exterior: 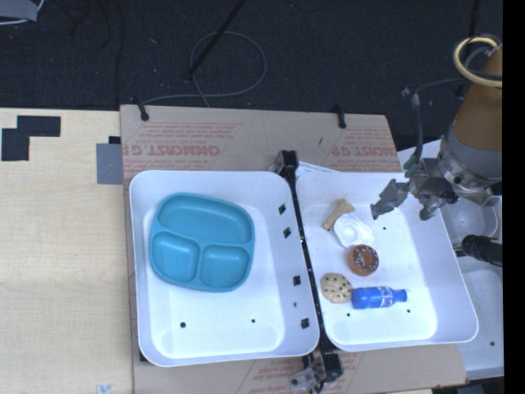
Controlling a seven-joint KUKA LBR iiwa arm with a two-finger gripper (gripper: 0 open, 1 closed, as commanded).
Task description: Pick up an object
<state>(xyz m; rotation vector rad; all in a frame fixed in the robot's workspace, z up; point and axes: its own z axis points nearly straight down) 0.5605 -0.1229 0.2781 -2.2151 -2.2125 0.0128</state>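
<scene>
The right bin [426, 318] holds several small items: a tan bone-shaped piece [337, 214], a white cup-like object [353, 231], a brown donut [362, 259], a speckled cookie [335, 287] and a blue bottle [378, 297] lying on its side. My gripper [405, 203] hangs above the bin's upper right part, open, with its two dark fingers spread and nothing between them. It is to the right of the bone piece and the white object, apart from both.
The left bin [164, 318] holds a blue divided plate [201, 241]. A black divider [299, 253] runs between the bins. Cardboard [246, 142] lies under both bins. Cables trail over the dark floor behind.
</scene>
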